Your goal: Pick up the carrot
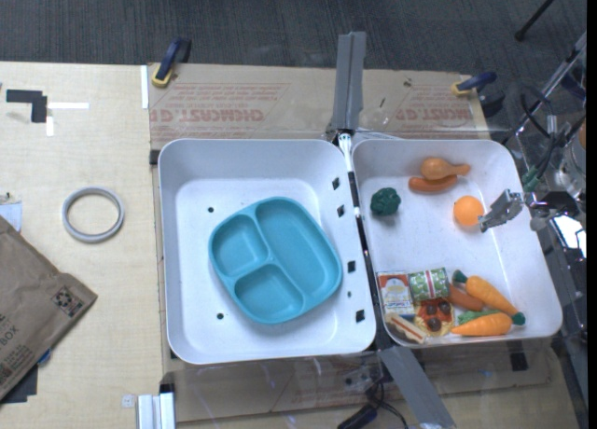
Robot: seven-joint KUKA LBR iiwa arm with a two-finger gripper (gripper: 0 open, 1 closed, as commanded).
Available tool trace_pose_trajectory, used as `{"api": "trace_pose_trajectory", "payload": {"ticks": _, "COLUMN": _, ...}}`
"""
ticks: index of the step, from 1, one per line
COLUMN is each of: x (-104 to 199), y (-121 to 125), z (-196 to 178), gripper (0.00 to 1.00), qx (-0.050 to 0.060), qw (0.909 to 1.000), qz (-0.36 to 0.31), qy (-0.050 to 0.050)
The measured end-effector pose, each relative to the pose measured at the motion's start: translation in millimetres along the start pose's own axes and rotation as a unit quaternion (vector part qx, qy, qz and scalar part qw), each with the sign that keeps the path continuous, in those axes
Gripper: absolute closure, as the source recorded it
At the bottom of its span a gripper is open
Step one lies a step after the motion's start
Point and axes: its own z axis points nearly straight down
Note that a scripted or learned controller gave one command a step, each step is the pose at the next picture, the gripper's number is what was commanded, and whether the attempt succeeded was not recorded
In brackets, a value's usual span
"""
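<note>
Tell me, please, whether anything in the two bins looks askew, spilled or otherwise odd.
Nothing looks spilled or damaged. The blue divided plate sits rotated in the left bin, not squared to its walls. In the right bin, two carrots are piled against a food packet in the near corner.

The arm reaches in from the right edge, mostly cut off there, and its hand [496, 213] hangs low with a metal finger [502, 209] slanting leftward, nothing visible between its fingers.

Bright, even overhead light; soft shadows, sharp.
</note>
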Motion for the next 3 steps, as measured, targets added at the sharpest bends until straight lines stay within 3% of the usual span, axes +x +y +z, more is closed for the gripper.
{"api": "trace_pose_trajectory", "payload": {"ticks": 1, "x": -23.8, "y": 46.3, "z": 131.1, "gripper": 0.0, "qx": -0.004, "qw": 0.9999, "qz": 0.011, "qy": 0.005}}
{"api": "trace_pose_trajectory", "payload": {"ticks": 2, "x": -21.3, "y": 134.7, "z": 132.8, "gripper": 0.0, "qx": 0.002, "qw": 0.9999, "qz": 0.014, "qy": 0.005}}
{"api": "trace_pose_trajectory", "payload": {"ticks": 3, "x": -11.7, "y": 95.4, "z": 131.7, "gripper": 0.0, "qx": -0.002, "qw": 1.0, "qz": -0.005, "qy": -0.001}}
